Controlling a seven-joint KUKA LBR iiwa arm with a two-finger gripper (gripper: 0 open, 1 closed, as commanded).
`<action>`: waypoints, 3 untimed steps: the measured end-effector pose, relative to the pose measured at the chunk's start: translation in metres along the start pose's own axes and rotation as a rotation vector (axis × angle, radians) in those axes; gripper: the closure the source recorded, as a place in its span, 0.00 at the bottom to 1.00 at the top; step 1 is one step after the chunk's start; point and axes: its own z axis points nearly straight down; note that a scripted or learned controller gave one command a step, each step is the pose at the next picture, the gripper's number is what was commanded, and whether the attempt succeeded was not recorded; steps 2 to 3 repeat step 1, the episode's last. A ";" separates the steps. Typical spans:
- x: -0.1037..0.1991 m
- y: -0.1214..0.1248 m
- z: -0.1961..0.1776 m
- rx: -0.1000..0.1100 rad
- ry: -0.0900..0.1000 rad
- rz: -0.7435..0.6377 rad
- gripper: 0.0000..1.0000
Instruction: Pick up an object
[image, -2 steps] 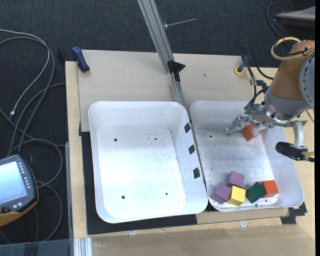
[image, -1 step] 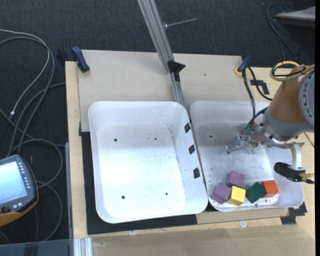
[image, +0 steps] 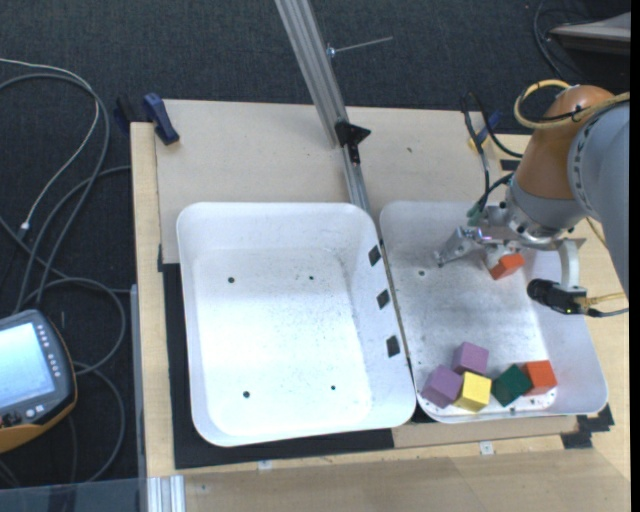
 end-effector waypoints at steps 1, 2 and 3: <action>-0.043 -0.014 0.000 0.010 0.024 0.000 0.00; -0.043 -0.014 0.000 0.010 0.024 0.000 0.00; -0.043 -0.014 0.000 0.010 0.024 0.000 0.00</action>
